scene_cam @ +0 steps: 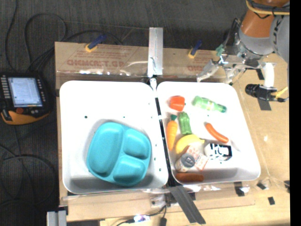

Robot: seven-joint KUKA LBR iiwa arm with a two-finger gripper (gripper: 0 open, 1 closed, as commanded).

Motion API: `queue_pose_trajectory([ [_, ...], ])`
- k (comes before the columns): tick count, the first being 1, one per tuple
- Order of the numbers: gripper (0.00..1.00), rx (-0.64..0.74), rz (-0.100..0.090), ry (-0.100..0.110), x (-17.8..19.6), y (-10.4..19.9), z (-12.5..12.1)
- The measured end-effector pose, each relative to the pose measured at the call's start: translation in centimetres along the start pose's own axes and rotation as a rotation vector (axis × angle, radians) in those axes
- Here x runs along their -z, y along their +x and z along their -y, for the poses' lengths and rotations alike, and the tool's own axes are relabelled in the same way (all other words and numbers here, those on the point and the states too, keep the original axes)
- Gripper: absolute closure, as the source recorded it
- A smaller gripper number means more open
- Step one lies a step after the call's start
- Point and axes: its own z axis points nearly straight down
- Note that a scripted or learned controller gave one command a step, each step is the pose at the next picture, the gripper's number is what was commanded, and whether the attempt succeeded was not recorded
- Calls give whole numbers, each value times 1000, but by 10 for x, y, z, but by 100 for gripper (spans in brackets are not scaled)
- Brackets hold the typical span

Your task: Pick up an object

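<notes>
My gripper point(217, 77) hangs above the back rim of the right bin point(244, 126), just behind its far edge. Its fingers are spread open with nothing between them. Below it in that bin lie a green bottle point(209, 104), a red-orange round piece point(177, 102), a green cucumber point(184, 123), an orange carrot point(171, 133), a thin orange-red pepper point(216, 132), a yellow fruit point(187, 142), a small tin on a packet point(189, 161), a black-and-white item point(219, 150) and a red piece point(189, 176) at the front wall.
The left bin point(80, 102) holds a blue divided plate point(120, 153), tilted near its front. A metal upright point(155, 51) stands behind the seam between the bins. A teach pendant point(22, 98) lies on the floor at the far left.
</notes>
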Motion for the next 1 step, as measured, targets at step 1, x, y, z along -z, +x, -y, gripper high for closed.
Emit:
queue_pose_trajectory([
  [1, 0, 153, 7, -32, -137, -8, -13],
])
